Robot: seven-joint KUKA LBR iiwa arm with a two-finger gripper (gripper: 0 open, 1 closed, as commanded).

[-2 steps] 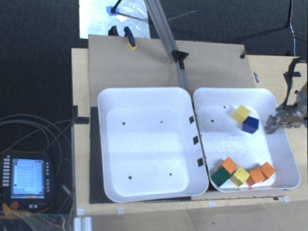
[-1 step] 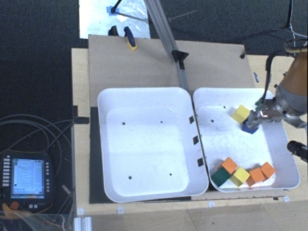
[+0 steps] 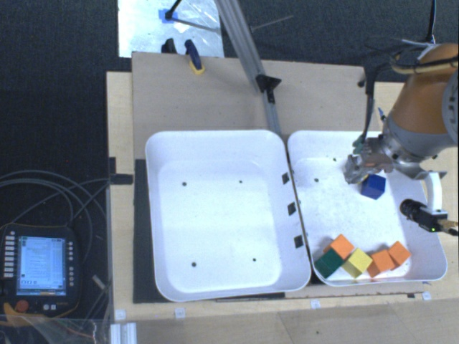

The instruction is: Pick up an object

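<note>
The camera view looks down at a slant on a tan counter (image 3: 208, 95) carrying 2 shallow white bins side by side. The left bin (image 3: 154, 213) shows bare floor with a few dark dots. In the right bin (image 3: 315, 145), the grey arm with its orange band (image 3: 423, 102) reaches in from the right, and the pincer (image 3: 362, 169) hangs low over the bin's upper half. A blue cube (image 3: 373, 186) sits just below and beside the pincer tip, touching or nearly so; whether the pincer is open, closed or gripping the cube cannot be told. Along the right bin's near edge lie 5 blocks close together: an orange block (image 3: 342, 246), a green block (image 3: 328, 264), a yellow block (image 3: 356, 263) and 2 more orange blocks (image 3: 391, 257). A handheld control pendant (image 3: 39, 267) lies on the dark floor to the left.
</note>
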